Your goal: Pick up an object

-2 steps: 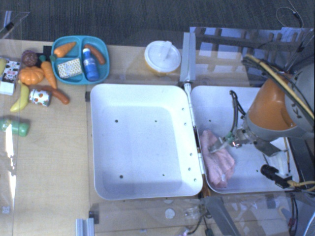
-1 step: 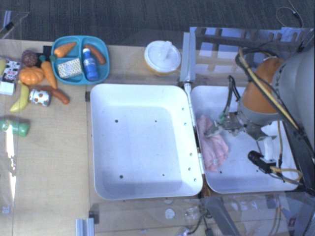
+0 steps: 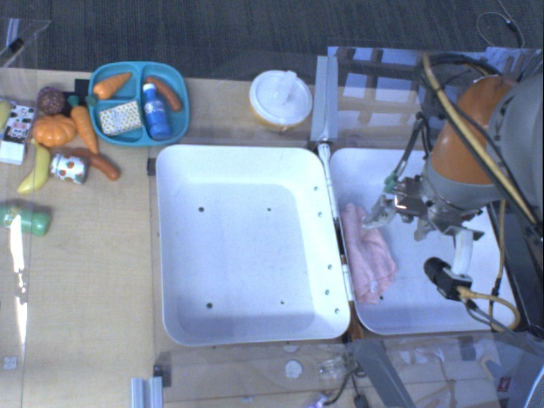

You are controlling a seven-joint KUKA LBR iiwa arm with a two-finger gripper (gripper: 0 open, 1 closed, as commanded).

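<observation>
1. Fingers [image 3: 380, 214] sat low in the right bin [image 3: 416, 313], tips at the upper end of the pink cloth [image 3: 367, 257]. Open or closed: could not tell, the wrist hardware hid the gap.
2. Could not confirm cloth between the fingers; tip looked to touch or hover just over its top edge.
3. Pink cloth lay crumpled along the right bin's left wall, running top to bottom, just beside the divider between the bins.
4. Arm [image 3: 476, 151] entered from the right, orange band above the wrist, yellow and black cables looped around it and down over the right bin.
5. Left bin [image 3: 246, 236] sat touching the right bin, white floor with small holes.
6. On the bench [image 3: 76, 270], well apart from the bins: teal divided plate [image 3: 174, 79] with toy food and a blue bottle [image 3: 155, 111], white lidded cup [image 3: 281, 98] near the bins' top edge, toy pumpkin [image 3: 54, 130], banana [image 3: 36, 171], carrot [image 3: 85, 128], small can [image 3: 68, 168], green item [image 3: 25, 219] at far left.
</observation>
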